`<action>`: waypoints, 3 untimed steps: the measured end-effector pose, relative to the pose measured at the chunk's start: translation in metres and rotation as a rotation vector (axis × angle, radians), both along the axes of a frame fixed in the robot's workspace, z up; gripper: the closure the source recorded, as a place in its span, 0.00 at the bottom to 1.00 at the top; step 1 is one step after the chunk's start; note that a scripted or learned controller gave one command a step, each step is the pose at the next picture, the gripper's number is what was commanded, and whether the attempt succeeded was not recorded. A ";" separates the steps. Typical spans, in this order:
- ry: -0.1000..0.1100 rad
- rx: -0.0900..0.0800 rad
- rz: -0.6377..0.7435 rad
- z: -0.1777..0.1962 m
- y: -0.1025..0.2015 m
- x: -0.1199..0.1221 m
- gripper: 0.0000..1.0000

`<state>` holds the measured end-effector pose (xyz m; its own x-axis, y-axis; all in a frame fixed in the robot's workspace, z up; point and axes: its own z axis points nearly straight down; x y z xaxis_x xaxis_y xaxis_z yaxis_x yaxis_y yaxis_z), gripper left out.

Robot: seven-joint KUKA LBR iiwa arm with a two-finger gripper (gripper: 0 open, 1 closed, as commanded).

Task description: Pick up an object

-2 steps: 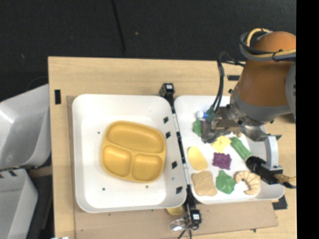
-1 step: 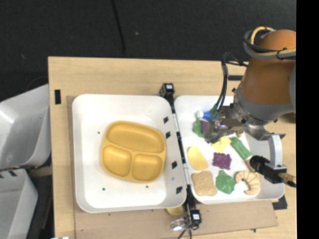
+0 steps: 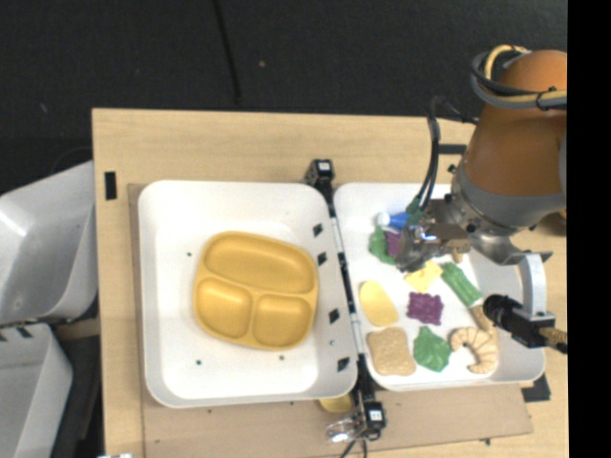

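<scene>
Toy foods lie scattered in the right bin (image 3: pixel 355 219): a yellow oval (image 3: pixel 378 303), tan cracker (image 3: pixel 390 351), purple cluster (image 3: pixel 426 307), green leafy piece (image 3: pixel 431 349), croissant (image 3: pixel 478 345) and green stick (image 3: pixel 459 283).

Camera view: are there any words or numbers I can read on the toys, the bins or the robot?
None: no word, number or sign can be read.
Yellow tray: plain, no print.
Toy food such as the croissant and purple piece: no labels.
Orange band on the arm: no readable marking.
</scene>
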<state>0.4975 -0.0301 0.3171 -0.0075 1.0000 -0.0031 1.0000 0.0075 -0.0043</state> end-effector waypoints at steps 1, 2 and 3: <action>0.001 0.003 -0.004 -0.051 0.033 -0.007 1.00; -0.018 0.006 0.001 0.095 0.092 -0.006 1.00; 0.003 -0.001 -0.014 0.014 0.033 -0.002 1.00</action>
